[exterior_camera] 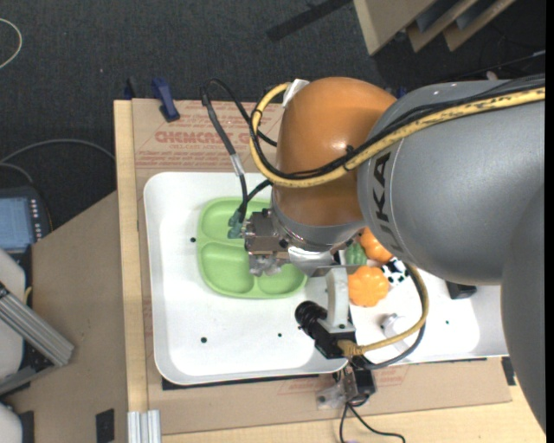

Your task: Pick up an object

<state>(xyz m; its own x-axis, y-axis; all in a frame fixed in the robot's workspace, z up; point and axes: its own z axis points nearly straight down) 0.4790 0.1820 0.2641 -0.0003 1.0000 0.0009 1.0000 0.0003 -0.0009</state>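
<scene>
Floor: dark grey carpet (69,78) around the bench.
Bench: tan cardboard-faced top (186,138) with red print.
Upper right: pale wooden boards (415,22).
Left: thin cables (52,151).

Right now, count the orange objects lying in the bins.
2: one orange piece beside the divider between the bins, another just above it, tucked against the arm. The arm covers much of the right bin, so more may be hidden.

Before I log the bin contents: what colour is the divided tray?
Light green tray, seen in the camera view.
</scene>
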